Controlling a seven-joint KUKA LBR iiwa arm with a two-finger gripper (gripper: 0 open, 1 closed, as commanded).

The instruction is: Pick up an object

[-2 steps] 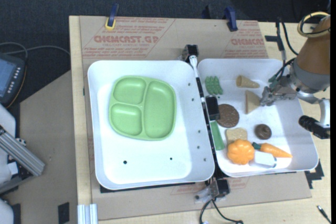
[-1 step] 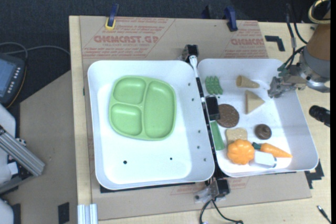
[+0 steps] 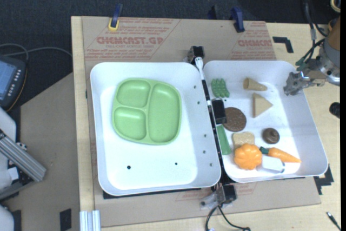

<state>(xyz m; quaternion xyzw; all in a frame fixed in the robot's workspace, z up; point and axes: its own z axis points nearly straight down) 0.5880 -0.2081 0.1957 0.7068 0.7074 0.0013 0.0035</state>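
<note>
Two white bins, gripper [image 3: 292,84] over R bin's [image 3: 308,116] far-right rim
L bin [image 3: 102,116]: green divided plate [image 3: 146,111]. R bin: toy foods incl pumpkin [image 3: 247,156], carrot [image 3: 281,154], cookie [image 3: 234,119]; nothing held, finger state can't tell

Arm [image 3: 334,57] cut off at the right edge; gripper [image 3: 292,84] too small to read.

On the table [image 3: 162,40], the left white bin [image 3: 102,116] holds a green divided plate [image 3: 147,111]. The right bin [image 3: 313,138] carries a toy pumpkin [image 3: 247,156], a carrot [image 3: 281,154], a brown cookie [image 3: 234,119], a chocolate doughnut [image 3: 271,135], two tan wedges [image 3: 261,104] and a green pea pod [image 3: 219,87]. The pincer [image 3: 294,84] hangs over that bin's far right rim.
</note>
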